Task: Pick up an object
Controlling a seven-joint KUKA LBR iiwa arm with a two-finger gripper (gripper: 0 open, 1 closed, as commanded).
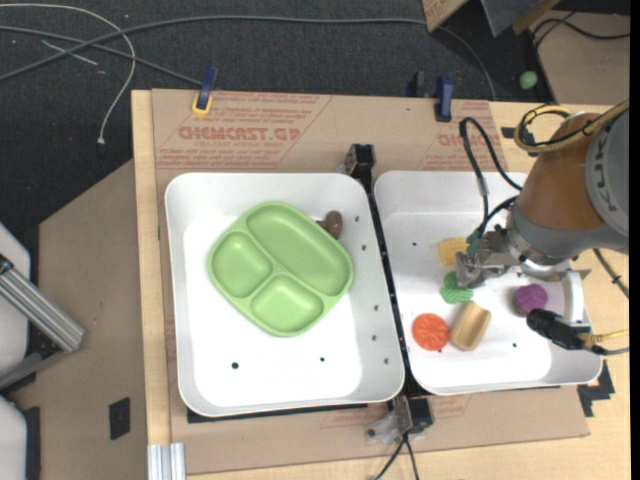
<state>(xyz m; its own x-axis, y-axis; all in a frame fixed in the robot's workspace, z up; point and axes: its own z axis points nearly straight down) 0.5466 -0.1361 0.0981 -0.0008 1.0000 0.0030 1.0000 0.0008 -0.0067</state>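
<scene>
My gripper (470, 271) is low in the right bin (430, 203), its tip just above a small green object (457, 292). A yellow object (452, 250) lies right behind it. An orange-red round object (431, 332) and a tan cylinder (469, 327) sit nearer the bin's front. A purple object (531, 297) lies to the right, under the arm's wrist. Nothing shows between the fingers.
The left bin (200, 348) holds a light green divided plate (281, 267) with a small brown object (333, 224) at its far right edge. Black cables (478, 163) run over the right bin's back. Blue clamps (207, 88) hold the cardboard base.
</scene>
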